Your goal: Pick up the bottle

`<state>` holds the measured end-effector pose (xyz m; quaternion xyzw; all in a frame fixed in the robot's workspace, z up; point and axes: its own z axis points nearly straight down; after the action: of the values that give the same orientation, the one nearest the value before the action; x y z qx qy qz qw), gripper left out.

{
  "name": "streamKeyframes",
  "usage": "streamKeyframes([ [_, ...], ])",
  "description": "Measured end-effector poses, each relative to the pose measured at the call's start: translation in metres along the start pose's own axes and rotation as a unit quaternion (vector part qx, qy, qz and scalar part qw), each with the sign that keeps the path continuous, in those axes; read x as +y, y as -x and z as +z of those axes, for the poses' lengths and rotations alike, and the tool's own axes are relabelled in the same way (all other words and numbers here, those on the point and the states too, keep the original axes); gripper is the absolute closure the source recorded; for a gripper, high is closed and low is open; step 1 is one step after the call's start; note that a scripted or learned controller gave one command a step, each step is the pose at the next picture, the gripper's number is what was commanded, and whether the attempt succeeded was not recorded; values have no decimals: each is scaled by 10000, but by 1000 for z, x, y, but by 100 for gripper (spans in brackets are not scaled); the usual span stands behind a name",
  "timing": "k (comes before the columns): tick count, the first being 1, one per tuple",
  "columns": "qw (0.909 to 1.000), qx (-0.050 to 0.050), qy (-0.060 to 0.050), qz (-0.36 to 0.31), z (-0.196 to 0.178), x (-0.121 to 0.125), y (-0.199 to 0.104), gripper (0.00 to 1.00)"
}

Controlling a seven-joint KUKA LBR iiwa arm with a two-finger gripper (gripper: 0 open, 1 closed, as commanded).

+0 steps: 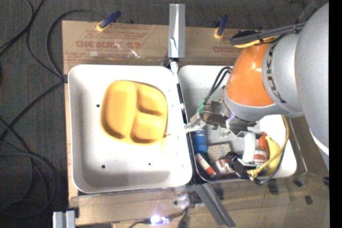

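My gripper hangs low over the left part of the right bin, close to the wall between the two bins. A small blue bottle-like container lies just below it, apart from it as far as I can see. Near the bin's right side a white and orange-red bottle lies next to a yellow banana. The grey and orange arm hides much of this bin.
The left bin holds a yellow compartment plate. In the right bin's front a red marker lies beside a grey mesh pad. Cardboard and clamps sit behind the bins.
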<state>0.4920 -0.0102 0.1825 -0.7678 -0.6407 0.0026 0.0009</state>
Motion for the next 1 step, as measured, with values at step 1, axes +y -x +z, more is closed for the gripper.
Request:
streamKeyframes([
  [1,9948,-2,-2,1014,-5,30,50,0],
])
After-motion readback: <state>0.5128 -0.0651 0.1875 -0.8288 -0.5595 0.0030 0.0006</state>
